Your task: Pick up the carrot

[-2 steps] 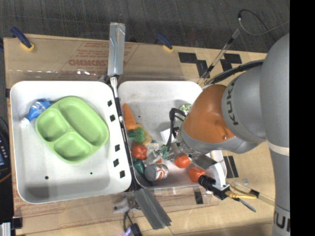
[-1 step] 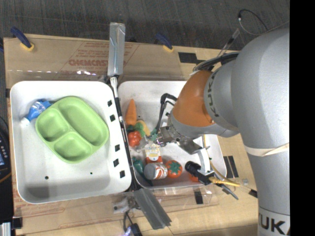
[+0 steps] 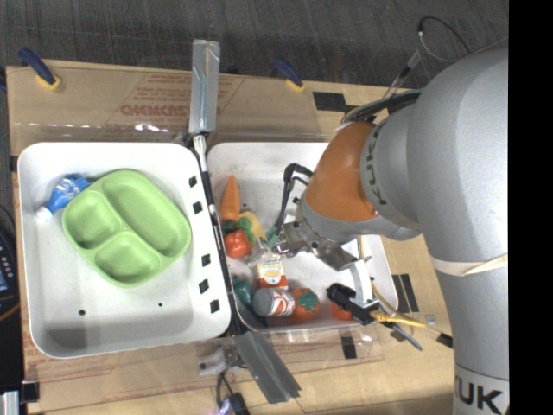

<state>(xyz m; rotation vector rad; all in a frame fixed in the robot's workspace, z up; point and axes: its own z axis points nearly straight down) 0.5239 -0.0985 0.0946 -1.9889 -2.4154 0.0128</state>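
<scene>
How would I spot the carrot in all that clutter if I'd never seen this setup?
Look at the right-hand white bin, the one the grey arm reaches into. Along its left wall, near the divider between the two bins, lies the carrot, at the far end of the toy pile. It is the long, tapered orange piece, while its neighbours are rounder, shorter and red, yellow or green.

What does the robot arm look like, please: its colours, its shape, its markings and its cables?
The arm is thick, rounded and light grey, with a glossy orange band above the wrist. "KUKA" is printed in dark letters beside the band and again near the bottom of the view. A thin black cable loops beside the wrist, and the gripper is of dark and silver metal.
</scene>
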